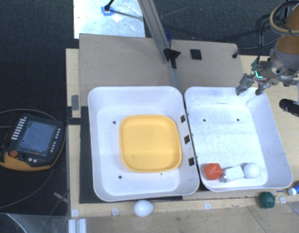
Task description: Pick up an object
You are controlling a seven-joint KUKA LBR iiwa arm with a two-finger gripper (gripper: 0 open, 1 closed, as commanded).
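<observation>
1. At the far right corner of the right bin (273, 130), I see the gripper (251, 85) hanging above the rim, its jaws spread apart with nothing between them.
2. Nothing is picked yet, as I judge it. The candidates lie along that bin's near wall: a red object (212, 171), a small white block (233, 173) just beside it, and a white ball (251, 170) touching the block. All three are well apart from the gripper.
3. Left to do, by my reading: travel to the near wall, descend, close, lift.
4. The left bin (103, 130) carries a yellow plate (150, 142).
5. Off the bins, a white egg shape (143, 208) and a dark green ball (266, 199) rest on the bench (207, 64).
6. Writing: none legible. The pendant (30, 141) on the floor shows a screen too small to read.
</observation>
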